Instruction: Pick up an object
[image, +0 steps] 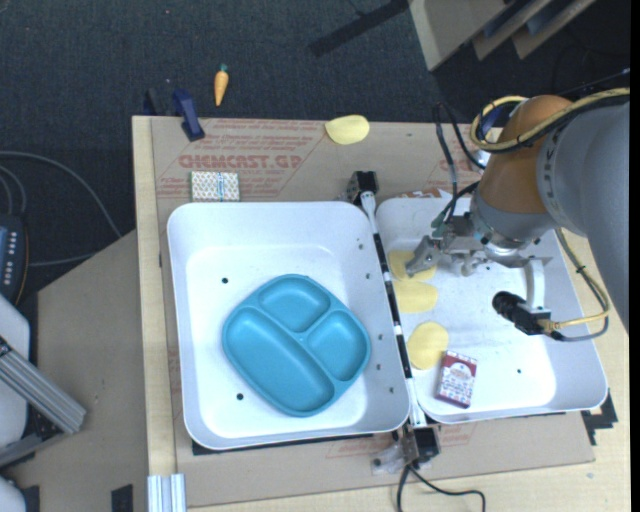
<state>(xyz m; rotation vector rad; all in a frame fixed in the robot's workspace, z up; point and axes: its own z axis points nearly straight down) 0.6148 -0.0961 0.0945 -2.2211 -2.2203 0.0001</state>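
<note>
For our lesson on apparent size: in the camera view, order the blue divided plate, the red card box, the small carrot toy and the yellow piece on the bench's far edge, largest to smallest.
1. Blue divided plate
2. Red card box
3. Yellow piece, which looks close to the box in size, so this order is unsure
4. Carrot toy

You are seeing the gripper (428, 256) hovering over a yellow piece (404, 264) in the right bin (570, 345), while a blue tray (294, 343) is lying in the left bin (200, 260).

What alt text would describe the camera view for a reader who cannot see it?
A grey robot arm lowers its gripper into the right white bin, near yellow chips and a small red box. The left bin holds a blue divided plate.
</note>
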